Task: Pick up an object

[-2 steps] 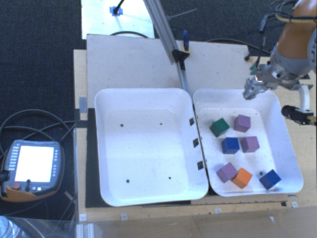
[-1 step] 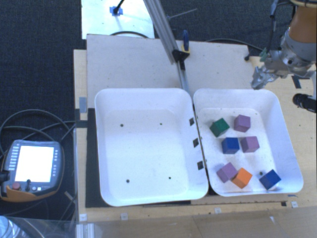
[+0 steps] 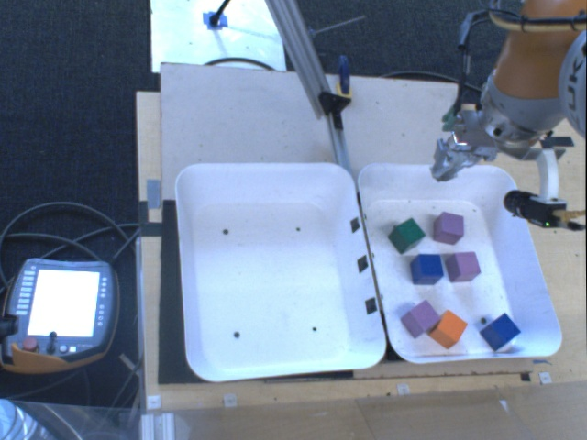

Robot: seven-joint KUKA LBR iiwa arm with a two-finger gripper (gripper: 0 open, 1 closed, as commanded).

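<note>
The claw (image 3: 449,165) hangs at the end of the arm (image 3: 537,62), which reaches in from the right. It sits over the far rim of the right bin (image 3: 527,273), near that bin's back edge and a little left of its middle. Nothing lies between its fingers, but whether they are spread or closed cannot be told from this slant.

Every candidate lies nearer the camera than the claw, down inside the right bin. Closest are two blocks in the back row: a green cube (image 3: 406,236), toward the viewer and slightly to the left, and a purple cube (image 3: 448,228), almost straight toward the viewer from the claw. The purple one looks like the shortest reach. The two stand apart from each other, with bare floor between them.

Behind that row, further toward the viewer, a blue cube (image 3: 426,269) and a second purple cube (image 3: 462,266) sit just beside each other, close to touching. In the front row a third purple cube (image 3: 420,318) touches an orange cube (image 3: 448,328), and a dark blue cube (image 3: 500,331) stands alone near the front right corner.

All the blocks are roughly cubic, so none has a long axis; several sit turned at an angle to the bin walls.

The left bin (image 3: 197,273) lies well to the left.
</note>
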